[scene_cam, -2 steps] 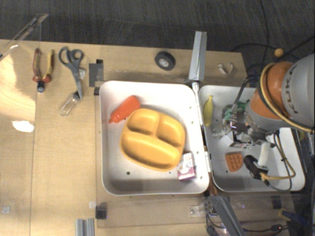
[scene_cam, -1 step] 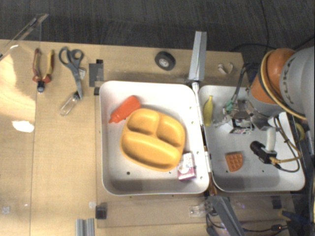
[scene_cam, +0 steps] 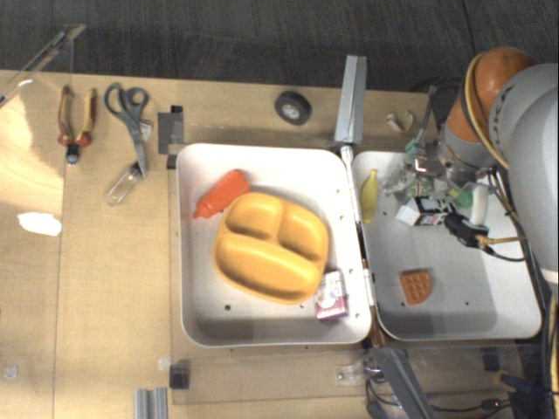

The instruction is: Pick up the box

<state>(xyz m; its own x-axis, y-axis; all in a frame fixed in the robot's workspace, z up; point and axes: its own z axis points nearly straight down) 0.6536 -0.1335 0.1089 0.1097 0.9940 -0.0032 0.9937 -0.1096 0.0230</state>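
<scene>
One step, the approach, is seemingly only beginning: the pincer [scene_cam: 428, 184], its state impossible to tell, is hovering well right of the box [scene_cam: 331, 296], needing a leftward reach into the other bin [scene_cam: 196, 260].

You see a yellow-orange tray [scene_cam: 272, 247], a red-orange carrot [scene_cam: 219, 194], a pink-and-white box [scene_cam: 331, 296], a yellow banana [scene_cam: 369, 195] and white bins [scene_cam: 194, 260].

The surface [scene_cam: 105, 304] looks like pale, matt wood. The bins [scene_cam: 262, 334] are smooth white plastic, and the yellow tray [scene_cam: 271, 247] is glossy. The box [scene_cam: 331, 295] looks like printed card.
</scene>
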